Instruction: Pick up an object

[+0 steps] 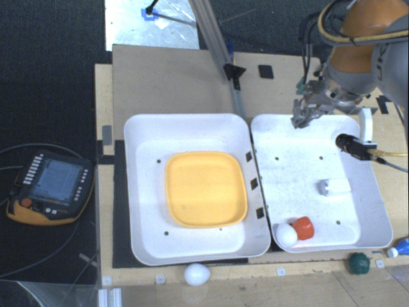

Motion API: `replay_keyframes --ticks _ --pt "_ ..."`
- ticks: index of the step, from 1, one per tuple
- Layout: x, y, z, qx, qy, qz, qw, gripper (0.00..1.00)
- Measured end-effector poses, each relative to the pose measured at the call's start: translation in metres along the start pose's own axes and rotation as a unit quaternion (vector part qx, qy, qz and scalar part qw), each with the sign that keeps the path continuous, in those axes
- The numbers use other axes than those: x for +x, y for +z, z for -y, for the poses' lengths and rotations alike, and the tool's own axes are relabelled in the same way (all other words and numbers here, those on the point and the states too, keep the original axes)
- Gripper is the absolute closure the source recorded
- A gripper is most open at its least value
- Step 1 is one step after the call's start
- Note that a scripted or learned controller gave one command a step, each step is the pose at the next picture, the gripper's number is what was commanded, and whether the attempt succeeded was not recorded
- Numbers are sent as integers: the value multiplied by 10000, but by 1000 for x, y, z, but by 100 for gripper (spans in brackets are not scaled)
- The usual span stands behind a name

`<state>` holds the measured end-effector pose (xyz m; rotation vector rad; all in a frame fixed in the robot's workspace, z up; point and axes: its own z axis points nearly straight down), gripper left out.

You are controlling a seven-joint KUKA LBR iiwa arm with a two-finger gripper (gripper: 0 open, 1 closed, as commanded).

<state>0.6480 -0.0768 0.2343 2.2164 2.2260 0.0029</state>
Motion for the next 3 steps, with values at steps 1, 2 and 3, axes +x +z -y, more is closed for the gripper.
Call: replay_keyframes --ticks 1,2,3 --pt "48 5 -8 4 -2 -1 10000 100" --pt "96 13 -3 5 0 -1 10000 100" --pt "149 -2 -1 -1 -5 -2 10000 100"
